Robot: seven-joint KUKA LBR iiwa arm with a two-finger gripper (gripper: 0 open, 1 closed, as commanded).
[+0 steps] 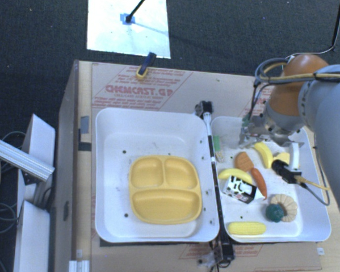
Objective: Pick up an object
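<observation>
Bins: I count two shallow white bins, the left bin (109,158) and the right bin (319,217), walls touching along the middle.
Left bin: one yellow three-compartment plastic plate (165,189), bare floor all round it.
Right bin: two yellow bananas, one curved banana (264,154) near the gripper and one smaller banana (236,175); one orange carrot (259,182); one yellow corn cob (246,227) by the near wall; one teal round piece (275,212); one tan ridged shell-like piece (285,206); one black-and-white card (241,189).
Gripper: I see the gripper (250,135) low at the far end, just beside the curved banana; its state I cannot tell.
Room: open floor in the far-left corner.
</observation>
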